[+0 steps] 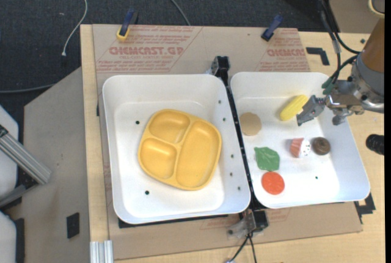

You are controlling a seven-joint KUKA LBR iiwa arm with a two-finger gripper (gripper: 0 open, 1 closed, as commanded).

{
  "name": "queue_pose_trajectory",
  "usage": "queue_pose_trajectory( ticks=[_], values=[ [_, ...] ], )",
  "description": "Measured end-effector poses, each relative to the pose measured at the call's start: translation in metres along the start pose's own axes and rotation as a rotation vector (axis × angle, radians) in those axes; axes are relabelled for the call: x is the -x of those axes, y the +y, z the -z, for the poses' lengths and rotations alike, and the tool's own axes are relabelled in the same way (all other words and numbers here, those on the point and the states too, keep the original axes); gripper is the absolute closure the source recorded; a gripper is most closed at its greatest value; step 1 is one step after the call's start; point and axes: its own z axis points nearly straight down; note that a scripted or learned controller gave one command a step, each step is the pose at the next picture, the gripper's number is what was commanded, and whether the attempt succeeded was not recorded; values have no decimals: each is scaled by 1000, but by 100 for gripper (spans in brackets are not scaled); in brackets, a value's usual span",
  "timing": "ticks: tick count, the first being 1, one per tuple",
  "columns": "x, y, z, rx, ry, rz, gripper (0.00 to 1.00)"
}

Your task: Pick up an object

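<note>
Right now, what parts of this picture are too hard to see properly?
- The pincer, camera view: small and dark beside the yellow banana-shaped toy; open or shut is unclear.
- The grey arm, camera view: cut off by the right edge.
- The small pink-and-white object and the small round brown object, camera view: too small to identify.
- The yellow divided plate: hides the left white bin's floor beneath it.

Gripper (310, 110) looks dull grey metal, just beside it a smooth yellow plastic-looking piece (294, 107). White bin (342, 185) under it smooth, slightly glossy plastic. Far across, sectioned yellow plate (179, 148) smooth, satin plastic.
</note>
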Motion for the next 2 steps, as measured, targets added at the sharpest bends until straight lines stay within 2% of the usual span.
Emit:
queue_pose_trajectory(
  ticks=[1,2],
  values=[
    [0,2,5,11,-2,3,0],
    [1,-4,-56,5,0,2,0]
  ],
)
